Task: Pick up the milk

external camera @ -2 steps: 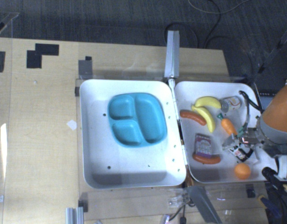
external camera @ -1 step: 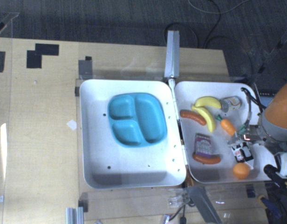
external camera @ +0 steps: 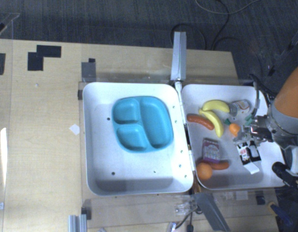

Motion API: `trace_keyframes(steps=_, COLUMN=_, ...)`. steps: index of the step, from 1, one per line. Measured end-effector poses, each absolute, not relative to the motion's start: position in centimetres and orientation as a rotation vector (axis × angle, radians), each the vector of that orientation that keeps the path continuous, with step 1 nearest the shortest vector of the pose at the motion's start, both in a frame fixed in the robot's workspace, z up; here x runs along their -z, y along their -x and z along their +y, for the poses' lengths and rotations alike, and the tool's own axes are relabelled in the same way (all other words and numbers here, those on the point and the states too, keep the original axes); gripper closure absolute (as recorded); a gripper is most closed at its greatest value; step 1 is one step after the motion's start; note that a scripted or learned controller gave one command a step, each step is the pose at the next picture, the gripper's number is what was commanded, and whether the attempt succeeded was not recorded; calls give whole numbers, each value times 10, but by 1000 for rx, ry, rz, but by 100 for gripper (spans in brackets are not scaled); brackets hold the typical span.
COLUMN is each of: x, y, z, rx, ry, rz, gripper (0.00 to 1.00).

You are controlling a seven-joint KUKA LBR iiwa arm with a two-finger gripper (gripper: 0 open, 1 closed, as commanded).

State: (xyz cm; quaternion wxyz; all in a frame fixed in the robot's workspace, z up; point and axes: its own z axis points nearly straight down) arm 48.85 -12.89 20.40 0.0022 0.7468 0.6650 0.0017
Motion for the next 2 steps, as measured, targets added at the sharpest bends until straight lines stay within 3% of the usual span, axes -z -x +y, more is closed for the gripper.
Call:
trace_keyframes(steps=1, x=-208, y=-488, z=-125, rx=-4, ry=-2713, rz=1579, gripper=100)
trace_keyframes(steps=2, x=-261, y=-488, z=-170, rx=-4, ry=-2770, rz=1476, gripper=100)
